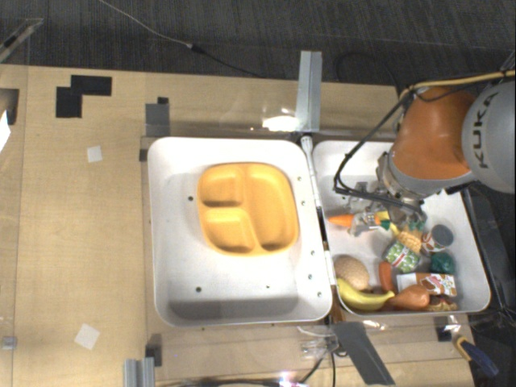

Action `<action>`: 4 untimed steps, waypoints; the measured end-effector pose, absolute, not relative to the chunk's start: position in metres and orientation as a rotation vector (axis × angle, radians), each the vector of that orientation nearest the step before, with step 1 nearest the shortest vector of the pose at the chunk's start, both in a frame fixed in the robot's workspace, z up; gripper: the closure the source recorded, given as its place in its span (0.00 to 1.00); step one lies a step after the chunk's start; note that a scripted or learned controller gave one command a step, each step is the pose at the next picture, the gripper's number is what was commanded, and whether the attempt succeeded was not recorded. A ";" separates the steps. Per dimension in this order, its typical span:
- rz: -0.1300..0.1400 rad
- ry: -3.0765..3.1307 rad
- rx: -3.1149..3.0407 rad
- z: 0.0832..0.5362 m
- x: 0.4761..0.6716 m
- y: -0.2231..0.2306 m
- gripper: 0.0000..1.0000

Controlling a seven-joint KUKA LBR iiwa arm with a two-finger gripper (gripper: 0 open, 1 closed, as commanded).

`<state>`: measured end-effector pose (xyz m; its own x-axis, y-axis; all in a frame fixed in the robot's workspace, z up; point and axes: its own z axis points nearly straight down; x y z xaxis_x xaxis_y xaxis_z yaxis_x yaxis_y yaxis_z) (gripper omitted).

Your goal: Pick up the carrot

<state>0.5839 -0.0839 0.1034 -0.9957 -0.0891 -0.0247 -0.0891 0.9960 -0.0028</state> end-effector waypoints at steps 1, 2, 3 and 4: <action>-0.002 3.115 -0.140 0.103 0.584 -0.084 0.00; 0.000 3.129 0.060 0.089 0.595 -0.082 0.00; -0.001 3.117 0.051 0.103 0.599 -0.080 1.00; 0.005 3.099 0.427 0.188 0.587 -0.021 1.00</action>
